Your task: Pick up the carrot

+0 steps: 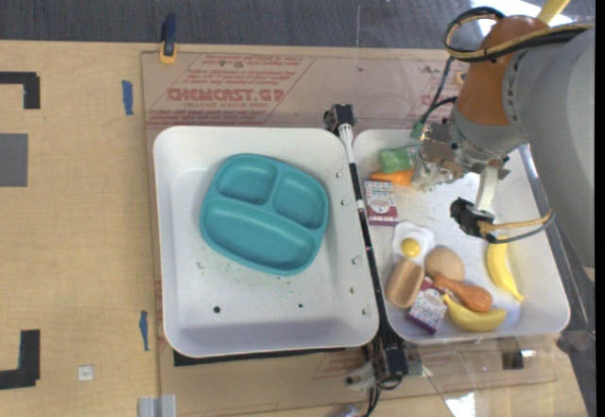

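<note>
Small orange toy carrot with green leafy top (395, 176) lies near far-left corner of right white shallow bin (544, 306), close to divider wall. Tool (437, 171) hovers just right of carrot's orange end; whether grip open or closed: cannot tell. Risks: red-white carton (380, 201) just beside carrot could get nudged or grabbed; bin wall crowds approach; carrot may slide away.

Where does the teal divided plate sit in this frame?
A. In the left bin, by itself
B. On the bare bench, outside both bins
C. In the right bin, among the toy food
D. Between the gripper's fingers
A: the teal divided plate lies flat on the floor of the left bin; the toy food sits in the right bin.
</note>
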`<state>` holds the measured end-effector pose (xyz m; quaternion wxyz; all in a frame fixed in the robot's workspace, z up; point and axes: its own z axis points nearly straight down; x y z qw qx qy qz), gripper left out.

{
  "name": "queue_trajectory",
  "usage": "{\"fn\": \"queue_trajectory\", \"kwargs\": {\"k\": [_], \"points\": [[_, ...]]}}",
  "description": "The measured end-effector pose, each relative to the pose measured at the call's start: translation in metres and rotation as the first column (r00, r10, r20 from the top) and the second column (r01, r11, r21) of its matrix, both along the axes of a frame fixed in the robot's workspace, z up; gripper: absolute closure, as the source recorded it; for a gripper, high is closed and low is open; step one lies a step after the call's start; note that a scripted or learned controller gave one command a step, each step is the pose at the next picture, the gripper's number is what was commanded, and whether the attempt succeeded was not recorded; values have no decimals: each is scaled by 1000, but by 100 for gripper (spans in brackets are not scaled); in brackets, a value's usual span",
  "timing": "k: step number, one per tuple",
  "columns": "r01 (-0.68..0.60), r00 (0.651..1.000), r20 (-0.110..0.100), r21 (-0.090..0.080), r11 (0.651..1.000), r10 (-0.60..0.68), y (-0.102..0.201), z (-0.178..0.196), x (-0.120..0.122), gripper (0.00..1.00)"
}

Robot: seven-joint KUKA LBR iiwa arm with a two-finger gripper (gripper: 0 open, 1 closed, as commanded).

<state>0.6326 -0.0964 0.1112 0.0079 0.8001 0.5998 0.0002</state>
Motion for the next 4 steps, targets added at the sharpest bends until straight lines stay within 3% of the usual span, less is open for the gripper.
{"fn": "queue_trajectory", "kwargs": {"k": [1, 2, 3, 4], "points": [[0, 1000, -2, 0, 1000, 0, 0, -1, 0, 0], [339, 941, -11, 13, 941, -338, -46, -23, -8, 0], [107, 994, -15, 15, 994, -107, 20, 74, -76, 0], [171, 985, -12, 13, 985, -171, 4, -17, -148, 0]]}}
